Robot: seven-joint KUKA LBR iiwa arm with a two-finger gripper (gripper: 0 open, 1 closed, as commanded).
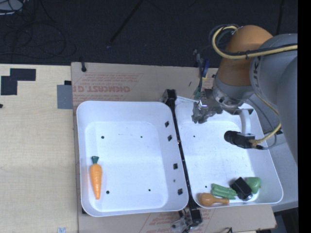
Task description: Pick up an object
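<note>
Looking down, camera view: 1 fixed slanted look over both bins, the arm (262, 67) reaching in from the right.
Pincer: the gripper (200, 114) hangs over the far left part of the right bin (214, 149), close to the divider; whether it is open or closed cannot be told from this angle, and nothing can be seen held in it.
Nearest candidates: a cluster of 4 small things sits well apart from the pincer, toward the near right corner of the same bin: a green pod-like piece (223, 191), a tan pear-shaped piece (212, 199), a black block (241, 188) and a green lump (253, 182), the block touching or overlapping both green ones.
Other candidate: 1 toy carrot (95, 177) lies in the left bin (126, 115), well to the left of the pincer and nearer the camera, lying alone.
Progress: judged early; every object rests on a bin floor, none lifted.
Left to do: choose 1 object, travel over it, descend, close, raise. The lone carrot looks easier than the crowded corner.
</note>
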